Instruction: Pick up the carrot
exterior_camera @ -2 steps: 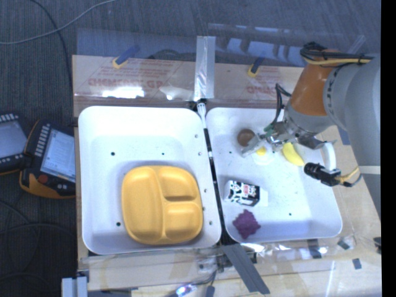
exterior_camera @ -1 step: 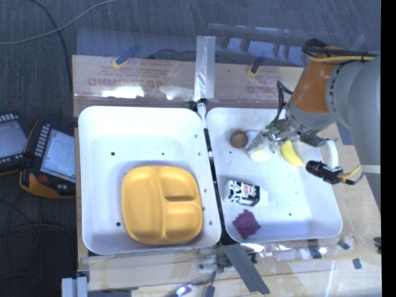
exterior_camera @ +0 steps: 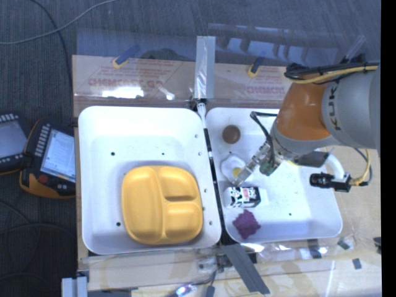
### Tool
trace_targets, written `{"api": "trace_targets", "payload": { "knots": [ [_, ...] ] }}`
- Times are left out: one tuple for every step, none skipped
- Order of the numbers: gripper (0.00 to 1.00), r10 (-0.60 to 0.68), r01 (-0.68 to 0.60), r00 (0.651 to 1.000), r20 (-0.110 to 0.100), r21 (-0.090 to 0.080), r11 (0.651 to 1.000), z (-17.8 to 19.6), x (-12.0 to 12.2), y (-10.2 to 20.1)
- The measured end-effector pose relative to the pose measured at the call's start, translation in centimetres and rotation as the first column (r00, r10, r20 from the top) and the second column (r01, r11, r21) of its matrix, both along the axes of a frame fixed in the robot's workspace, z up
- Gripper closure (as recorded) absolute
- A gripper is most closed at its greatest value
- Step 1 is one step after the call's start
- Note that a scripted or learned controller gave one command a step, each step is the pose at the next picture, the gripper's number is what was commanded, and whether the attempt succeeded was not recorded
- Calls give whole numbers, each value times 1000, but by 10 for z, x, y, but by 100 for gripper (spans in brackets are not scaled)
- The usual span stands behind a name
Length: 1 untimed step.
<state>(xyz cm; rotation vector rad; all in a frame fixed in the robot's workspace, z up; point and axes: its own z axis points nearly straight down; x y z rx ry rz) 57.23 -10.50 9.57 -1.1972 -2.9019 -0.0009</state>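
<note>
The gripper (exterior_camera: pixel 242 173) hung low in the right bin (exterior_camera: pixel 322 228) above a black-and-white carton (exterior_camera: pixel 243 195) and purple toy (exterior_camera: pixel 247 223); I could not tell its jaw state, or pick out the carrot.

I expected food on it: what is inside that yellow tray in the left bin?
The yellow divided tray lies in the left bin; its three compartments show bare yellow plastic. Whatever is under the tray is covered. The small items sit in the right bin beneath the gripper.
</note>
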Motion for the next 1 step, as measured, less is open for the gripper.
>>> {"api": "trace_targets", "payload": {
  "knots": [
    [100, -360, 360, 933, 15, 8, 933, -4, -12, -14]
  ]
}}
